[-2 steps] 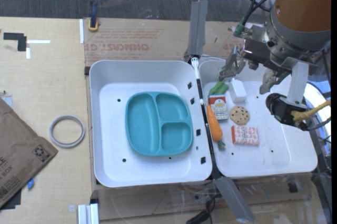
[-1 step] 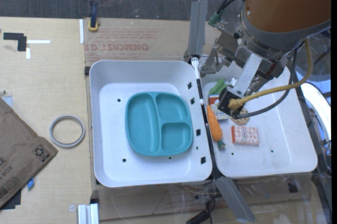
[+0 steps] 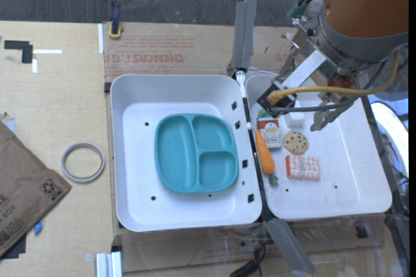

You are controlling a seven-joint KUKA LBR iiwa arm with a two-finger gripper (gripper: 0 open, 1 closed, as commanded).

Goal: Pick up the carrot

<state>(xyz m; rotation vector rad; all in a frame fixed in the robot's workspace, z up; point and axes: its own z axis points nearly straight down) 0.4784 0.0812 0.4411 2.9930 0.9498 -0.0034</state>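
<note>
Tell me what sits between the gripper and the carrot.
Nothing lies over the carrot. The gripper hangs up and right of it; the small carton touches its top end and the cookie lies just beside, crowding it.

A divided plate (image 3: 195, 153) lies in the left bin (image 3: 130, 158). In the right bin (image 3: 351, 191), a carrot (image 3: 264, 153) lies left of a cookie (image 3: 296, 142).

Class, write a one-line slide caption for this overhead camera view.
Arm's gripper hovers over the right bin, the carrot lying by its left wall.
</note>
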